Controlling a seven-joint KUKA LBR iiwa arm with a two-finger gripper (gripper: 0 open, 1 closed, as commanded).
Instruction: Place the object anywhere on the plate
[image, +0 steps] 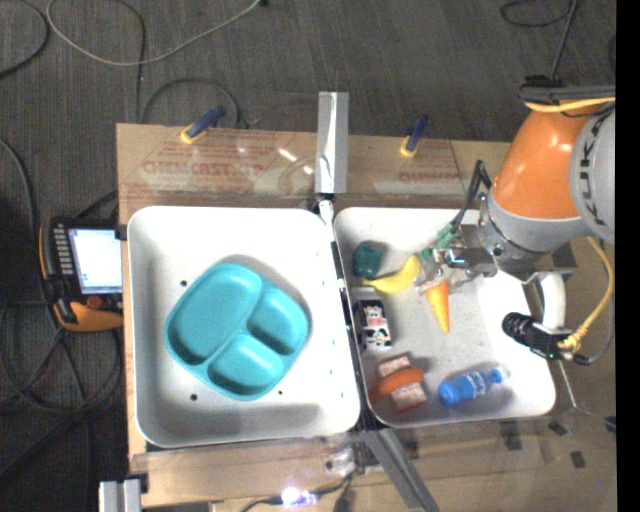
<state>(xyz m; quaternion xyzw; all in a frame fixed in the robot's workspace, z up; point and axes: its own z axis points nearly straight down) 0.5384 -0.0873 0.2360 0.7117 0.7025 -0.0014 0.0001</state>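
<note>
Gripper: the gripper (443, 268) is low over the right bin (520, 400) — whether it is wide or narrow I cannot tell.
Object: the likeliest target is the carrot (440, 305), just under and touching the gripper, long axis running down-frame, tip toward the near wall.
Neighbours: banana (398, 277) just to the left, teal piece (369, 259) beyond it.
Plate: the blue plate (238, 326) lies in the left bin (150, 400) — well apart, to the carrot's left across the divider.
Judgement: nothing rests on the plate yet.
</note>
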